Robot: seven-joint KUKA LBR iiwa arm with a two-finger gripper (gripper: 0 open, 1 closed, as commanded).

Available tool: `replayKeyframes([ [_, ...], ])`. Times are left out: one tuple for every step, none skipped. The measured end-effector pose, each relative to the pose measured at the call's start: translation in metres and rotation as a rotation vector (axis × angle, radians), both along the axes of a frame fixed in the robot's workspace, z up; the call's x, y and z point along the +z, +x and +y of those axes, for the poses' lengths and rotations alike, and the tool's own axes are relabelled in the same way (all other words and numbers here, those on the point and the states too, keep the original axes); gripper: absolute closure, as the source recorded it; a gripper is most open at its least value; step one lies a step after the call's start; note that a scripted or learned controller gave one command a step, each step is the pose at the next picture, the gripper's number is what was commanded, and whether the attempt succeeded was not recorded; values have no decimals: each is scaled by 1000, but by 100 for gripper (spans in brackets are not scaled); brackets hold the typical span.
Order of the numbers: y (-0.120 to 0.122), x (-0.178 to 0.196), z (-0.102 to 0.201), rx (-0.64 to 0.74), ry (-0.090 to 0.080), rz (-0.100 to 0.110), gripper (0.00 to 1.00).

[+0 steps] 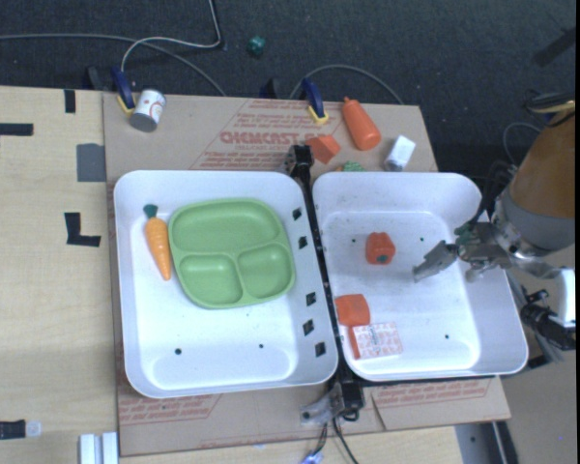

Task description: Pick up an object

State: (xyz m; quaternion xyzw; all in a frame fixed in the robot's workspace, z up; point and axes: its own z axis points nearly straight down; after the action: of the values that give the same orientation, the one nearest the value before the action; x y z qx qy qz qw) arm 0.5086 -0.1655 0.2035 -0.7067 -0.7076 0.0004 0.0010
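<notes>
Camera view: cardboard [271,138] lettering, seemingly "CHEMCAST", behind bins.

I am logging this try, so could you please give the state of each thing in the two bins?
Green divided plastic plate: flat in left bin.
Orange toy carrot: lying beside plate.
Red round toy: loose, right bin.
Orange block: loose, right bin.
Red-printed white packet: lying flat.
Gripper: holds nothing.

A green tray [234,253] lay in the left bin [135,288], a toy carrot [158,245] just beside its left edge. Behind the bins, on the cardboard [261,133], sat an orange bottle [361,124], a small orange block [327,147], a white cube [400,151], a can [148,108] and two blue clamps [316,101].
</notes>
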Motion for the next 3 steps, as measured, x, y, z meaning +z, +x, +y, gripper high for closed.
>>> replayKeyframes([
  [84, -116, 39, 2, -2, -10, 0],
  [129, -117, 52, 1, -2, -6, 0],
  [89, -117, 70, 0, -3, -5, 0],
])
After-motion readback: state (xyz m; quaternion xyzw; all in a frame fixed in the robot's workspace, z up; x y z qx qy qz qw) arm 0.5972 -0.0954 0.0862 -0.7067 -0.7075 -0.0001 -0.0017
